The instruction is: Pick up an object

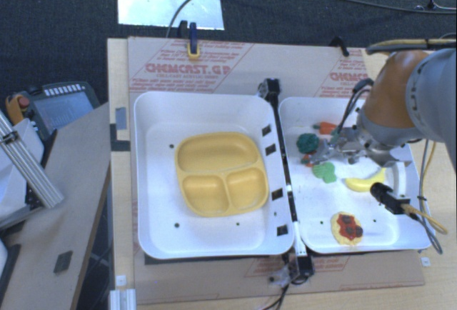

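Bins: two, side by side on the desk (121, 158). The left bin (153, 180) holds one yellow tray (218, 173) with three compartments. The right bin (400, 233) holds five small things: a dark green piece (308, 141), a light green piece (325, 172), an orange piece (327, 127), a banana (363, 183) and a pizza toy (348, 227). The claw (323, 151) sits low between the two green pieces; whether it is wide or narrow I cannot tell. Board (187, 67) under the bins reads "CHEMCAST GP".
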You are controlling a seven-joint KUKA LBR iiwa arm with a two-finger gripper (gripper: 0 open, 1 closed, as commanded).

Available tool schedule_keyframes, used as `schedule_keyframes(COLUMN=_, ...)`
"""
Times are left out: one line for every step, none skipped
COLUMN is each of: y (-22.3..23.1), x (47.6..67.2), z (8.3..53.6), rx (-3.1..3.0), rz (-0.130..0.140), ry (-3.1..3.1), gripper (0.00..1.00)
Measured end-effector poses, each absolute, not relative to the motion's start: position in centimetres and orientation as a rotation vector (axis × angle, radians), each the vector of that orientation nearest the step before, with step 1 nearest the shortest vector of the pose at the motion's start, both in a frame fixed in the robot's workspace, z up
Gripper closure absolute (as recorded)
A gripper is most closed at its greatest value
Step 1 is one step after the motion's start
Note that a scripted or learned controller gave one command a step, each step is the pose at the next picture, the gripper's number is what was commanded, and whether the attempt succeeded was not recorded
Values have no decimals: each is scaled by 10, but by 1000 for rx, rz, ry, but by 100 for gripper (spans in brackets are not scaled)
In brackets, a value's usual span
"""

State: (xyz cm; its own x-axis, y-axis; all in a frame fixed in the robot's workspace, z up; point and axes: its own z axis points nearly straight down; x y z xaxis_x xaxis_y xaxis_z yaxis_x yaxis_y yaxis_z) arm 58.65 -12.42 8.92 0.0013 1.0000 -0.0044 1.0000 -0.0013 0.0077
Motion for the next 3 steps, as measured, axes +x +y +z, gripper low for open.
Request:
schedule_keyframes(y=-122, x=585, z=96, rx=2219, rz=3, ry=2219, gripper=100)
schedule_keyframes(y=-121, x=597, z=154, rx=2212, rz=7, ry=2221, gripper=100)
schedule_keyframes(y=-124, x=596, z=218, rx=2211, rz=8, ry=2221, gripper=100)
